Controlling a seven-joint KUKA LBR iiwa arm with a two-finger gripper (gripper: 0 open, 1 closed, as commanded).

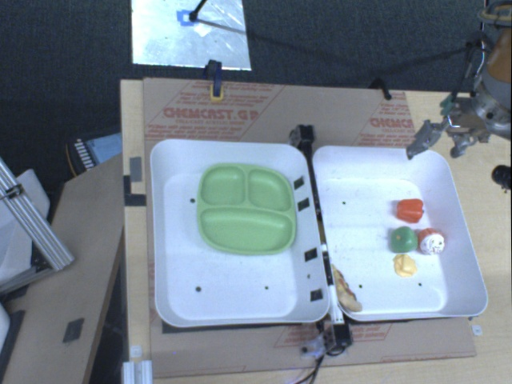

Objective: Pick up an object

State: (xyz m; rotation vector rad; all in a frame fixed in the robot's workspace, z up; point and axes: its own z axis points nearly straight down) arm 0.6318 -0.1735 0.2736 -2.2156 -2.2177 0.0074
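Four small objects, a red one [410,210], a green one [403,238], a white-and-red one [432,242] and a yellow one [405,266], sit clustered near the right edge of the right bin [376,302]. The gripper [444,138] hovers spread wide and holding nothing over that bin's far right corner. This looks like the approach step; next it must travel toward the cluster, choose one piece and descend over it.
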